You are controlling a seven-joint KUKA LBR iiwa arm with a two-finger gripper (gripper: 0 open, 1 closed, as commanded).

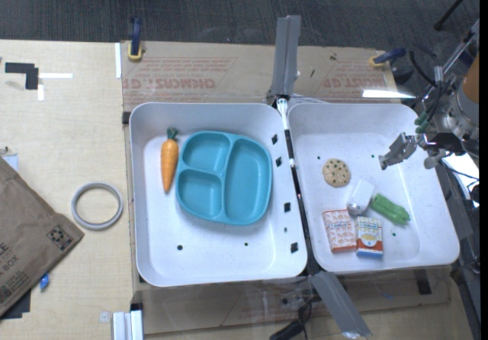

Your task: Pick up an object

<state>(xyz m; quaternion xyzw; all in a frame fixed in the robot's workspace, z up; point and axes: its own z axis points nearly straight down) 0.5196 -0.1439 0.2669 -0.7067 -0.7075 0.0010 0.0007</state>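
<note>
In the left bin we see a carrot lying just beside a blue divided plate; neither is near the arm. In the right bin sit a cookie, two small cartons, a pale lump and a green pod, the last four crowded together. The gripper hangs above the bin's right side, nothing between its fingers; whether they are spread or closed we cannot tell. We would go for the cookie, since it lies apart from the rest: centre over it, descend straight and close gently on its thin edge.
</note>
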